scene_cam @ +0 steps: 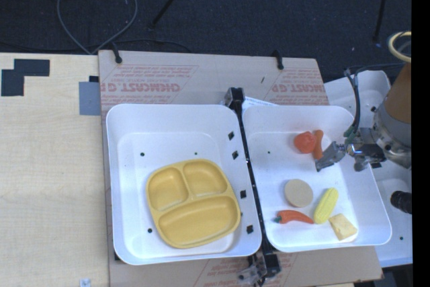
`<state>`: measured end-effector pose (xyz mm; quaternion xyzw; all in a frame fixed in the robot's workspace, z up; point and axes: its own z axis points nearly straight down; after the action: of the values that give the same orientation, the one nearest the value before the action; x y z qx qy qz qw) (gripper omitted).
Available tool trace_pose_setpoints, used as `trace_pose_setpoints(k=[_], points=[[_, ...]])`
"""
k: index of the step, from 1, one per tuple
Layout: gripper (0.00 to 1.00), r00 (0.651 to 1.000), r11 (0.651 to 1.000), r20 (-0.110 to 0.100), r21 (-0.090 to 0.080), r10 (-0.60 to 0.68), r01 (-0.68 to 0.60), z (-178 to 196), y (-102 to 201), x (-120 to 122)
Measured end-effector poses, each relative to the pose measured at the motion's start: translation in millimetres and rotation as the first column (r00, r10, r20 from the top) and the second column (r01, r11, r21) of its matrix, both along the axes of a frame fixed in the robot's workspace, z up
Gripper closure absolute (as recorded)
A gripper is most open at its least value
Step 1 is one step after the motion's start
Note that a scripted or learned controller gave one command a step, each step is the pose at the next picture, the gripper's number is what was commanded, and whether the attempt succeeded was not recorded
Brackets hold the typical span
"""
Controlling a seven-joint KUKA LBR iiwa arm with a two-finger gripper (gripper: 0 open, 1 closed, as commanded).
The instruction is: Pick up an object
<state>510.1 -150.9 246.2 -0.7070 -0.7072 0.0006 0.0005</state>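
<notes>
Camera view shows the pincer [330,156] low in the right bin [269,131], just beside the orange-red toy food [308,142] near the bin's far side; whether it is wide or narrow I cannot tell. That toy looks light, stiff and smooth plastic, likely slippery, so gripping across its narrower middle seems safest.

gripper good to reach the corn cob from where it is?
Probably yes. The gripper hangs over the right bin, and the corn cob lies just below it in the view, uncovered; only the beige disc and yellow block lie close.
</notes>
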Motion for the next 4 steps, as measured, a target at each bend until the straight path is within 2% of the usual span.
trace_pose_setpoints(k=[2, 3, 4], points=[[0.0, 1.0, 1.0, -0.008, 0.003, 0.0, 0.0, -118.8, 5.1, 11.8], [0.0, 1.0, 1.0, 0.0, 0.001, -0.001, 0.001, -158.8, 5.6, 12.0], [1.0, 1.0, 1.0, -0.003, 0.002, -0.006, 0.006, -148.6, 4.9, 11.2]])
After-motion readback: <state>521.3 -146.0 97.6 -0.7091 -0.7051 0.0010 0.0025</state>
